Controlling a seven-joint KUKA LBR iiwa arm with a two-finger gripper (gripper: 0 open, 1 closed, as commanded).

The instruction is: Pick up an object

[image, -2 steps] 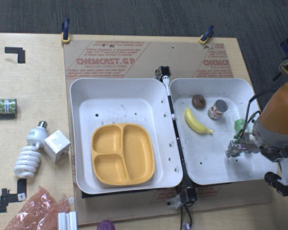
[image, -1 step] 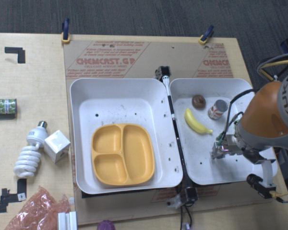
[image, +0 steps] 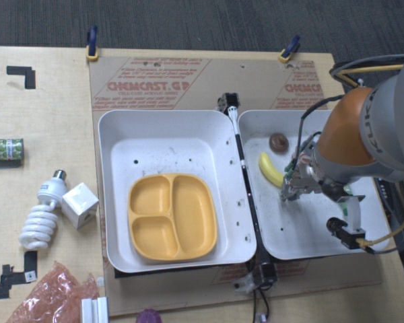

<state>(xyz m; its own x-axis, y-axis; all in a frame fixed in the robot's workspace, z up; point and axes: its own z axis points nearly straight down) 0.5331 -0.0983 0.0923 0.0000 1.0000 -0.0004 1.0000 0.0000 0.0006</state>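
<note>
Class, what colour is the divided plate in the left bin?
Yellow-orange divided plate, clearest in the camera view.

Dark grey carpet (image: 188, 9) runs along the far side of a pale wooden bench (image: 37, 113). A brown sheet printed with red lettering (image: 155, 79) lies on the bench, pinned at its far edge by two blue-and-yellow clamps (image: 92, 42). Even, flat light throughout.

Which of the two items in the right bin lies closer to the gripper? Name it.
The yellow banana. It lies just left of the gripper, while the small brown round object sits farther back in the right bin.
</note>
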